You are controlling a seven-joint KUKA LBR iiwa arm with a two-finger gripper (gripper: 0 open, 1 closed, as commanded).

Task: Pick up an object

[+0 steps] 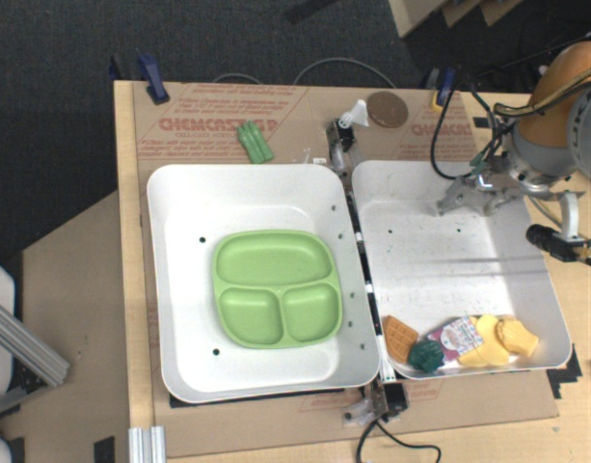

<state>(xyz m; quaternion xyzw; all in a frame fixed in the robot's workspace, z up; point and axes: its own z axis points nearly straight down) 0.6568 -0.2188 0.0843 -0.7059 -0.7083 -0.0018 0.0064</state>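
Several small items lie in a cluster at the front of the right bin: an orange waffle-like piece, a dark green lump, a pink and white packet and yellow pieces. My gripper hangs over the far right part of that bin, well behind the cluster. It is open, with nothing between its fingers. The grey arm with its orange band comes in from the right edge.
The left bin holds a green divided plate. On the bench behind the bins lie a green object and a brown disc. Cables run along the bench's far right.
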